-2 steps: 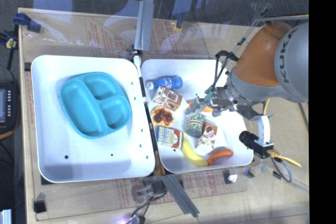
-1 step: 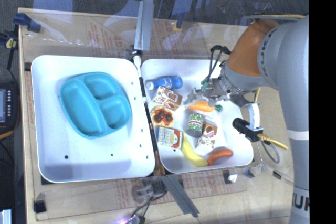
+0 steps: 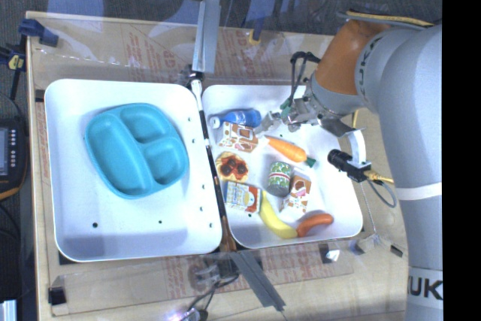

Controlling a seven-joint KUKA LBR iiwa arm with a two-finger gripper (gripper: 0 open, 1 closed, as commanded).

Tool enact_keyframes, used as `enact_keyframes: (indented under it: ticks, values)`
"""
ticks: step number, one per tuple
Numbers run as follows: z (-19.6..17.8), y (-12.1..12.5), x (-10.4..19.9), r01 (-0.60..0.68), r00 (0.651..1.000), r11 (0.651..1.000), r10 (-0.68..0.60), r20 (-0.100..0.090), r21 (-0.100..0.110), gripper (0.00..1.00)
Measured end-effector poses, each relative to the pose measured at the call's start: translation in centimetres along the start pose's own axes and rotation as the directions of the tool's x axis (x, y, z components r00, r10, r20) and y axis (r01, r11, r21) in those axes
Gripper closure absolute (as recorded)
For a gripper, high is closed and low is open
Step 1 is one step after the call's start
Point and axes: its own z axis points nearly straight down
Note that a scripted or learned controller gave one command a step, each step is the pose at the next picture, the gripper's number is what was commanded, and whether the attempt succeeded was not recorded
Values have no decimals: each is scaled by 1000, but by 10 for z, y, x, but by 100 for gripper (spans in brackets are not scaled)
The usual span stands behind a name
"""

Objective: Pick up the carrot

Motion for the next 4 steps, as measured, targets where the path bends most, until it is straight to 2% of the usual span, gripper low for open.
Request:
enact_keyframes:
  ticks: [1, 2, 3, 4]
  values:
    - [-2, -13, 2, 211, 977, 977, -211, 9, -13, 0]
    - [0, 11, -3, 403, 915, 915, -403, 3, 1, 0]
    - [-1, -1, 1, 499, 866, 866, -499, 11, -9, 0]
    - [-2, -7, 3, 625, 781, 781, -624, 8, -7, 0]
